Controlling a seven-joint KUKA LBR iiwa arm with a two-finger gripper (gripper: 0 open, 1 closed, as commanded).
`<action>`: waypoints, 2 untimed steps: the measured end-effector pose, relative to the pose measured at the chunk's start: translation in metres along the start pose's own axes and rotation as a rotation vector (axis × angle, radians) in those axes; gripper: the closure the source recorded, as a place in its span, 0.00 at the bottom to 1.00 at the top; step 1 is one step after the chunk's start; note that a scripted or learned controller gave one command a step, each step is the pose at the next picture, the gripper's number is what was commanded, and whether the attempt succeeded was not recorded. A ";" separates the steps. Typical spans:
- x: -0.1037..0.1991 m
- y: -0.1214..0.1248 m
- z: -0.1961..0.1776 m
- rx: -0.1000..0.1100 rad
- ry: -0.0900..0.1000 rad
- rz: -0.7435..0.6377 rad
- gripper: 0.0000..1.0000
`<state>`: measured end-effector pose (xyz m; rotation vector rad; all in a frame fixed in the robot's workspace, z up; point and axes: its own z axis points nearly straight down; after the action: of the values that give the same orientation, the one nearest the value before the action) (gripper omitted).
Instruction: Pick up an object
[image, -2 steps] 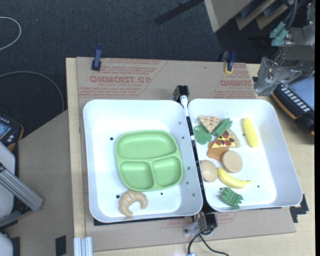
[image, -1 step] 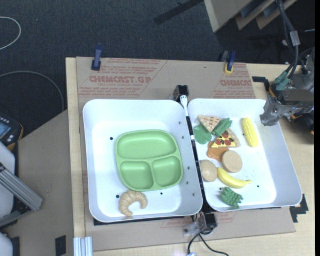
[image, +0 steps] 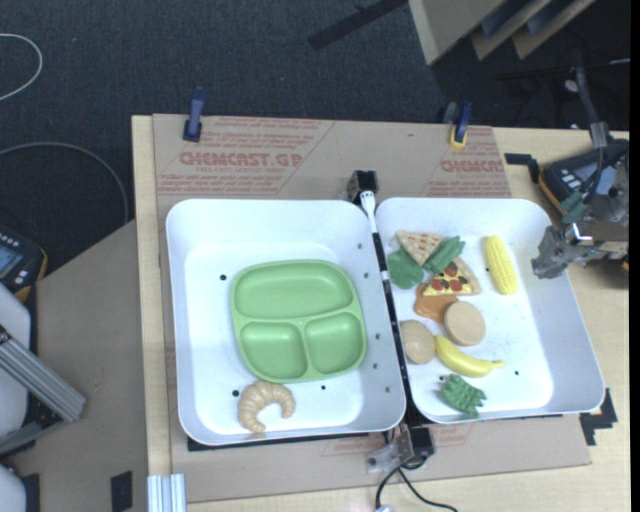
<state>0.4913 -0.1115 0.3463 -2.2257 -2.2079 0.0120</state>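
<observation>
**Me:** Claw (image: 556, 262) first: mine hangs at the right rim of the right bin (image: 570, 330), low against its wall, and nothing sits between its fingers. Whether they are spread or closed, I cannot tell; they are too small and dark from this height.

**You:** So where are the things you could pick?

**Me:** All the toy food but one piece lies in that right bin. Nearest my claw is the corn cob (image: 500, 264), lying lengthwise, apart from me. Left of it, a waffle wedge (image: 417, 244) touches a green leafy piece (image: 406, 268), and a pizza slice (image: 447, 284) lies just below them.

**You:** And lower down?

**Me:** A round tan bun (image: 465, 323) sits against the pizza slice, with a pale egg-shaped piece (image: 417, 343) beside it. A banana (image: 467, 360) curves beneath both, and a dark green vegetable (image: 461, 394) rests near the bin's front edge.

**You:** What about the left bin (image: 190, 300)?

**Me:** It bears a green divided plate (image: 296, 318) in the middle, and a croissant (image: 266, 403) just in front of the plate, well apart from my claw
</observation>
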 end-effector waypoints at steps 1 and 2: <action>0.102 -0.014 0.109 0.004 0.005 -0.017 1.00; 0.096 -0.011 0.092 -0.013 0.001 -0.006 1.00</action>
<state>0.4799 -0.0159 0.2545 -2.2248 -2.2212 -0.0034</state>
